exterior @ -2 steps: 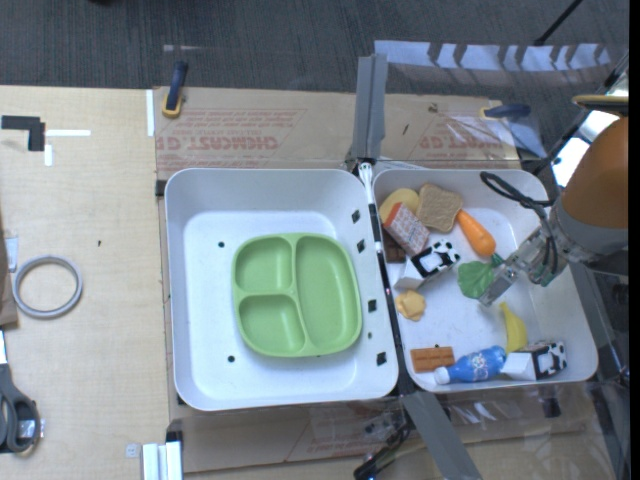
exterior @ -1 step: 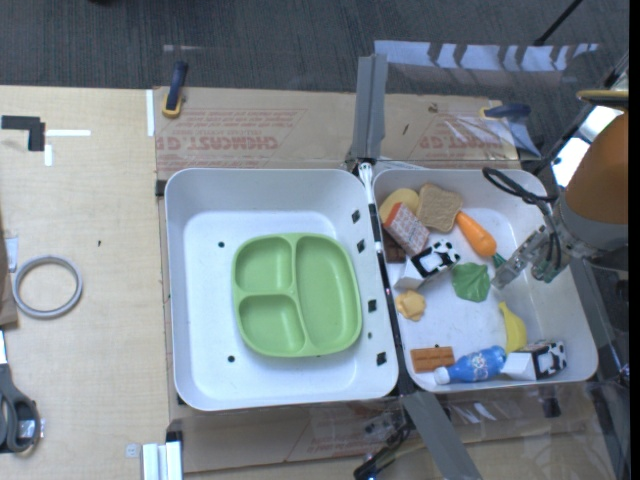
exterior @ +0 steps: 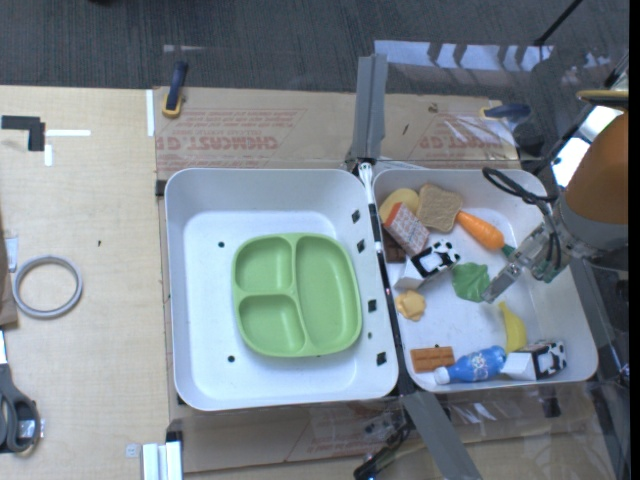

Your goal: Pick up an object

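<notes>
Orange-banded arm (exterior: 600, 183) slanting down-left, tool (exterior: 497, 286) beside green toy (exterior: 469, 281), grip indiscernible.

Grey arm (exterior: 585, 230) with orange band (black cable looped above).

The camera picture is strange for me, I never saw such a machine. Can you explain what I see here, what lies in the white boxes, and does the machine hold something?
One camera looks down at a slant on a bench. The grey and orange shape at the right is a robot arm; its gripper is the two-finger hand at its end. Two shallow white bins sit side by side. The left bin holds a green divided plate. The right bin holds small toy items, among them a carrot, a banana and a blue bottle. The gripper hangs low beside a green leafy piece. I see nothing between its fingers.
</notes>
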Robot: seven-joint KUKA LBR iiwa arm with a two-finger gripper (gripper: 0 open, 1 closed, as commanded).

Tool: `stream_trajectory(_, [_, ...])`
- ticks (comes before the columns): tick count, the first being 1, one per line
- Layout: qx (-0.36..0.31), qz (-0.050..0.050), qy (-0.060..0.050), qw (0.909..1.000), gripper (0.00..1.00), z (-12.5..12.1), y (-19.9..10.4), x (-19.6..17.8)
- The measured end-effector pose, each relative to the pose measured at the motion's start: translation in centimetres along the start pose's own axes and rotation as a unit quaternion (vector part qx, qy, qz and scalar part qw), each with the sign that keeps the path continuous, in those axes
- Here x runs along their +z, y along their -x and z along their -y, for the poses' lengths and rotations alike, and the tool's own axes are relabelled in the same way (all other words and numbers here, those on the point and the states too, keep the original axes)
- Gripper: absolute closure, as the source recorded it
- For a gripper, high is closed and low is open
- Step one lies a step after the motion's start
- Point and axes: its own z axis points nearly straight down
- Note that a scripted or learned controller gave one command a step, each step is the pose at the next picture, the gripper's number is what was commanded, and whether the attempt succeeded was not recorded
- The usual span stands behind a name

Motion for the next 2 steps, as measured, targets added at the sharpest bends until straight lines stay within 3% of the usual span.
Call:
stream_trajectory(1, [0.085,-0.008,-0.004,0.9964,0.00,-6.6,6.0,1.2])
stream_trajectory(2, [0.189,-0.007,-0.008,0.9819,0.00,-12.6,1.1,1.4])
